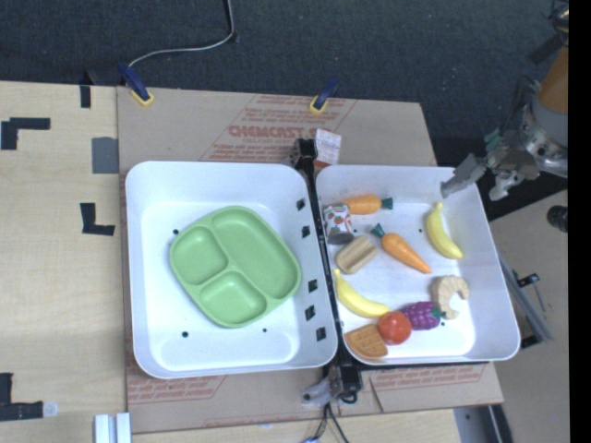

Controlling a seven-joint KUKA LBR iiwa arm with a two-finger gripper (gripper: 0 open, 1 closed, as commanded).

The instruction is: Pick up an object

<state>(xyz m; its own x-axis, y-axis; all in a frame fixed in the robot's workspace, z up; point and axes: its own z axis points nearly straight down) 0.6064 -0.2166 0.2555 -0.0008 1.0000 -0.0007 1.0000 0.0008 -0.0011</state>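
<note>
The right bin (480, 340) holds several toy foods: a yellow banana (443, 232) near its right wall, two carrots (365, 204) (406, 252), a second banana (358, 298), a bread roll (355, 254), a red tomato (394, 328), purple grapes (423, 315), a beige piece (450, 291), an orange slice (367, 341) and a small carton (337, 218). My gripper (480, 177) hangs above the bin's far right corner, open, with nothing between its fingers (457, 178). It is up and to the right of the banana and apart from it.
The left bin (148, 340) bears a green divided plate (235, 264). A black divider with clips (317, 275) runs between the bins. A small box (326, 143) lies on the cardboard behind them, and a cable (222, 26) trails at the back.
</note>
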